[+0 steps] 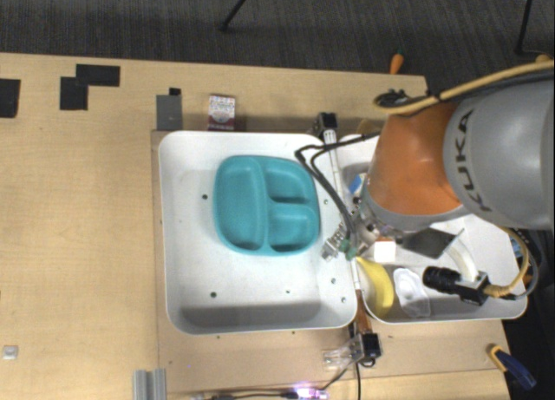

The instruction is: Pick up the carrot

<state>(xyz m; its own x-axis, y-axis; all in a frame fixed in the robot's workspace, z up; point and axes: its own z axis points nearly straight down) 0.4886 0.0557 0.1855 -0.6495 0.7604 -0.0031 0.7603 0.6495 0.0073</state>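
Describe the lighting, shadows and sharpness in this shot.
Camera view: even overhead light and a soft shadow along the near inner wall of the left shallow white bin; the teal plastic divided tray is sharp with mild sheen; the grey arm with its orange band looms large, slightly soft; the yellow banana is partly shaded.

A teal divided tray (264,205) lies in the left bin (186,303); a banana (378,284) in the right.

Left bin (186,303): open floor around the teal tray (263,205); right bin (503,307) largely blocked by the arm (451,164); banana (378,282) near divider.
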